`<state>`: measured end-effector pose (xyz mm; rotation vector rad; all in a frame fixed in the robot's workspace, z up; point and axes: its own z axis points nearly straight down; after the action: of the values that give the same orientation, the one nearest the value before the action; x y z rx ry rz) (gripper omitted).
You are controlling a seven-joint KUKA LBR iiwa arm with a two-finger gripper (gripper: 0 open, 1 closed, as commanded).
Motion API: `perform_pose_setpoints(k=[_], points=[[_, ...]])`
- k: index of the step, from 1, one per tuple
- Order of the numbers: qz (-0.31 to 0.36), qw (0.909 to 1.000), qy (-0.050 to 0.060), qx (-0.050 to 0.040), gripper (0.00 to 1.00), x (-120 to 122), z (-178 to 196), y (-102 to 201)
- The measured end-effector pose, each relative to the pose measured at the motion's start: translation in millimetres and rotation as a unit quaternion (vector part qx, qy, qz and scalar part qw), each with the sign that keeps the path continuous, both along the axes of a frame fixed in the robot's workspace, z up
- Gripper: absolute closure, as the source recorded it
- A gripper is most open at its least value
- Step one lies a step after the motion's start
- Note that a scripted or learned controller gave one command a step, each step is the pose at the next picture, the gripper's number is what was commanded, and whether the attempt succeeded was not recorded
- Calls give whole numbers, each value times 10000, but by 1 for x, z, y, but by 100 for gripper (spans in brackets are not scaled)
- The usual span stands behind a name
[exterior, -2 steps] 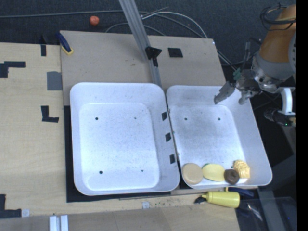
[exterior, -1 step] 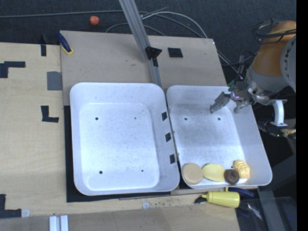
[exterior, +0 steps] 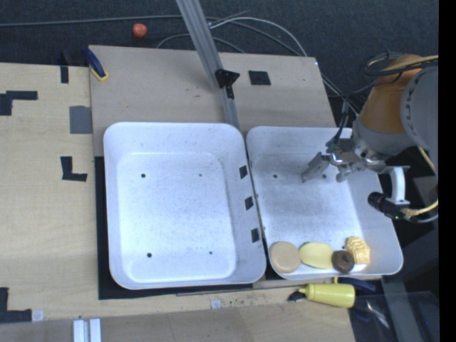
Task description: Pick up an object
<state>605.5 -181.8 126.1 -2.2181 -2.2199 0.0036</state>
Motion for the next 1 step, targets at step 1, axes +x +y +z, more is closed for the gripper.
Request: perform_pose_setpoints(k=[1], points=[[2, 10000, -17, -4, 100, 1, 12, 0]])
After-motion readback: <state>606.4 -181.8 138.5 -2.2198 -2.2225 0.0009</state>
